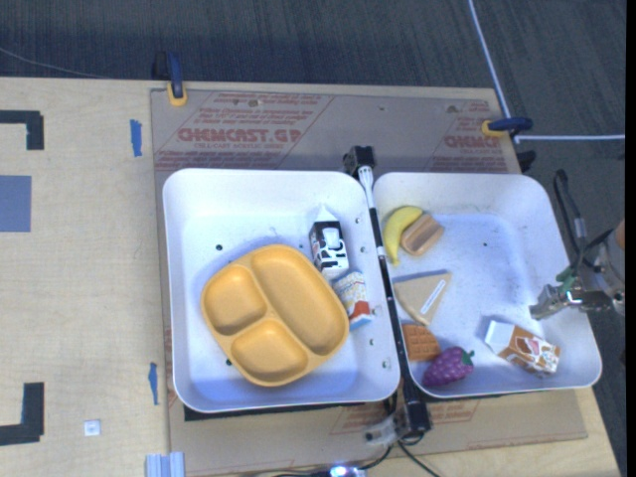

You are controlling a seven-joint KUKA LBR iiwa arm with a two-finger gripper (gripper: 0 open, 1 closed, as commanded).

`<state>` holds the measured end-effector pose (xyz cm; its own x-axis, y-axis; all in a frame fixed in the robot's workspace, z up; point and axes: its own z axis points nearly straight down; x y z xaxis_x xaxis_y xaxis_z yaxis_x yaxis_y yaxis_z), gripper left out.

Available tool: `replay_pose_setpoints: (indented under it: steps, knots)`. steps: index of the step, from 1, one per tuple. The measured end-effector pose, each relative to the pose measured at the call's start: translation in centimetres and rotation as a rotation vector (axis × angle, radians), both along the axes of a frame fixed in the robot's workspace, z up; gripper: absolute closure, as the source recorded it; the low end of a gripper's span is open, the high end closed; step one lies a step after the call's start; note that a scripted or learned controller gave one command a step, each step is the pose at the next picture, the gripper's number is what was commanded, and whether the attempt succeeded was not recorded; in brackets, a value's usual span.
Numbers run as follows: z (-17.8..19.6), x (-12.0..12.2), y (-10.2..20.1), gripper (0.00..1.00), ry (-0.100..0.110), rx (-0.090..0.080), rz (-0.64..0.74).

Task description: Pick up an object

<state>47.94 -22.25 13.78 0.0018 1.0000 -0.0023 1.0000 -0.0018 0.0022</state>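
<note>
- Yellow plastic, at the lower left of the frame: one three-compartment plate lies in the left bin, with one black-and-white carton and one small tube-like packet beside it against the divider.
- Right of the divider, in the right bin, I count one banana, one bread-like block touching it, one sandwich wedge, one waffle-coloured piece, one bunch of purple grapes and one small orange-and-white box.
- At the right edge of the frame, my gripper hangs over the right side of that bin; nothing sits between its fingers, and I cannot tell from here whether they are spread or closed.
- I judge the small box the nearest candidate: it lies just left of and below the gripper, near the bin's lower right corner.
- To do this well, I would centre over the box, turn the wrist to straddle its narrow side, keep off the bin wall, and descend straight.
</note>
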Motion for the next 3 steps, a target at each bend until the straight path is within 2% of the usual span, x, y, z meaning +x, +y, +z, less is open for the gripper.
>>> replay_pose_setpoints:
  steps: [1, 2, 3]
  knots:
    - [5.3, 0.1, -0.2, 1.00, 0.000, 0.001, 0.002]
    - [6.4, 0.1, -0.2, 1.00, -0.002, 0.000, 0.003]
    - [-0.6, 0.0, 7.7, 1.00, 0.002, 0.003, 0.003]
